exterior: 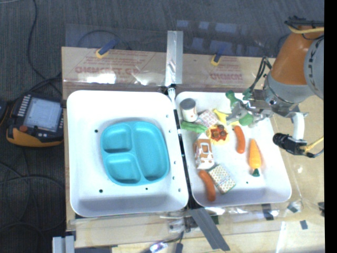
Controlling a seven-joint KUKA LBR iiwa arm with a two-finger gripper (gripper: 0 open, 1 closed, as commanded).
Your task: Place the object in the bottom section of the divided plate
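Divided plate (135, 152), turquoise, is lying flat in the left bin (79, 194), roughly centred. Three sections: a small one upper left, another small one below it, one tall one on the right. All three sections are showing bare turquoise.

The objects are sitting in the right bin (279, 186), across the wall where the two bins meet. Nearest that wall: a small grey-white can (188, 108) near the top, a green piece (192, 126) under it, a printed carton (204, 152) in the middle, an orange sausage shape (207, 185) near the bottom, touching a patterned packet (222, 178). Further right: a red-and-yellow item (219, 133), a second sausage shape (239, 139), a carrot (255, 156) with its green end pointing down.

Pincer (243, 111) is hovering over the upper right part of the right bin, just above the second sausage and the red-and-yellow item. It is well apart from the plate, with the bin wall and most of the clutter between them. Cannot tell how the pincer is set; nothing is visibly gripped in it.

Arm (295, 62) is entering from the right, orange band above the wrist. Both bins are resting on the table (121, 67).
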